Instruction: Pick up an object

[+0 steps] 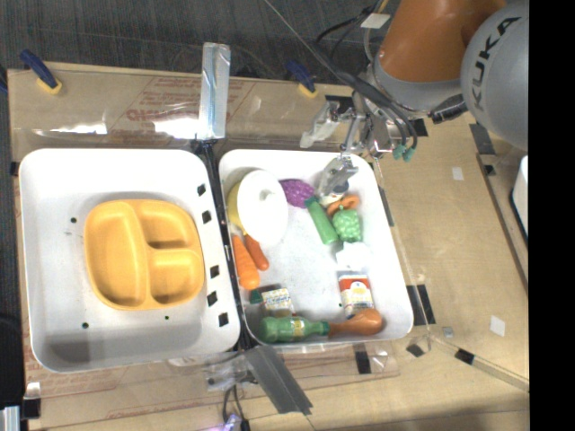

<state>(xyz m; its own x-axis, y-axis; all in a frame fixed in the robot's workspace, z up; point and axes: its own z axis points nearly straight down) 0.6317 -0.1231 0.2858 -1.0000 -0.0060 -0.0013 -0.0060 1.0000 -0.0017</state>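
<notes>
The gripper (337,176) hangs low in the right bin (395,268), and I cannot tell if it holds anything, so with the green cucumber (321,221) and little broccoli (349,226) packed just below it, it might bump them or grab nothing.

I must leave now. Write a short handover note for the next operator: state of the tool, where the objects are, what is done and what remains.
Tool: low over the far end of the right bin, above the green cucumber, broccoli and purple piece. No object is seen between its fingers.
Right bin also holds: white plate, carrots, sauce bottle, green bottle, small can.
Left bin: yellow divided tray.
Done: arm is over the objects.
Left: grasp one object and lift it.
</notes>
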